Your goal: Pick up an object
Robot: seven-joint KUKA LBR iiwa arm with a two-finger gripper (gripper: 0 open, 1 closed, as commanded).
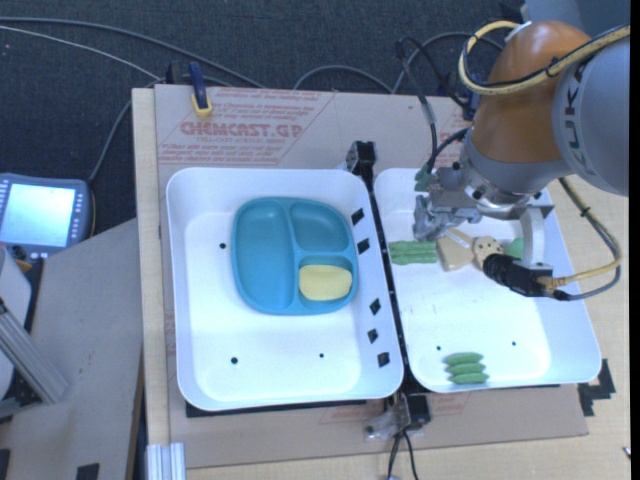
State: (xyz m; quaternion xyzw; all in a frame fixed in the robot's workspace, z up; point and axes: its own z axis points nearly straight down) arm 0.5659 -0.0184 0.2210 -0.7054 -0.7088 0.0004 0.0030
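The claw (432,224) hangs over the right bin (565,340), toward that bin's 10 o'clock corner, at the end of the grey arm with its orange band. Seen from above, I cannot tell whether the claw is apart or together, and nothing can be seen gripped in it.

Just below the claw, toward 6 o'clock from it, a flat green bean (411,253) lies crosswise against the bin's 9 o'clock wall. Just beside the bean at its 3 o'clock end lies a pale beige piece (456,256); whether the claw touches either one is unclear. A ridged green pod (465,368) lies well apart from them, near the bin's 6 o'clock rim.

The left bin (190,303) holds a blue divided plate (272,258) near its middle. A yellow lump (325,282) sits in the plate's compartment at 4 o'clock. Both bins rest side by side on the brown counter (250,128).
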